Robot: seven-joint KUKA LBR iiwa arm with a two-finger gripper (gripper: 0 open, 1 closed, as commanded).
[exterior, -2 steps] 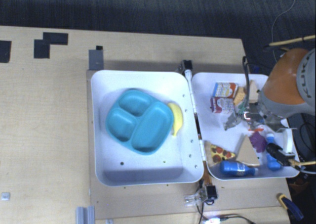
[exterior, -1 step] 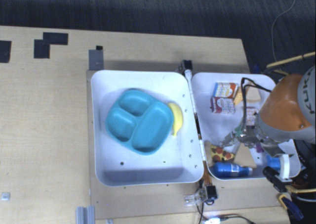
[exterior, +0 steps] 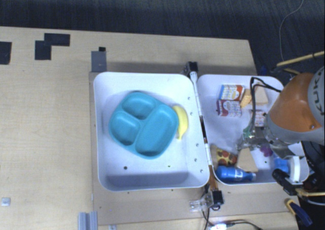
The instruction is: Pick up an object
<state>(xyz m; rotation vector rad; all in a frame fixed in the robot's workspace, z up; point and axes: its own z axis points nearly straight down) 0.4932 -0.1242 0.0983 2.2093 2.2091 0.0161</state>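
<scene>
The right bin (exterior: pixel 218 132) holds several small objects. A white and maroon carton (exterior: pixel 229 100) lies at its far end, with a yellow piece (exterior: pixel 246 99) and a tan piece (exterior: pixel 260 97) beside it. At the near end lies a blue bottle (exterior: pixel 234 174), with a brown patterned packet (exterior: pixel 225 157) and a tan block (exterior: pixel 247 161) just above it. My gripper (exterior: pixel 248 140) hangs low over the middle of this bin, right above the tan block. The grey wrist and orange band (exterior: pixel 293 109) hide the bin's right side.
The left bin (exterior: pixel 147 178) holds a blue divided plate (exterior: pixel 142 125) with a yellow banana (exterior: pixel 181 121) against its right edge. A ridge (exterior: pixel 201 122) separates the two bins. Cables and a clip (exterior: pixel 210 201) lie at the bench's front edge.
</scene>
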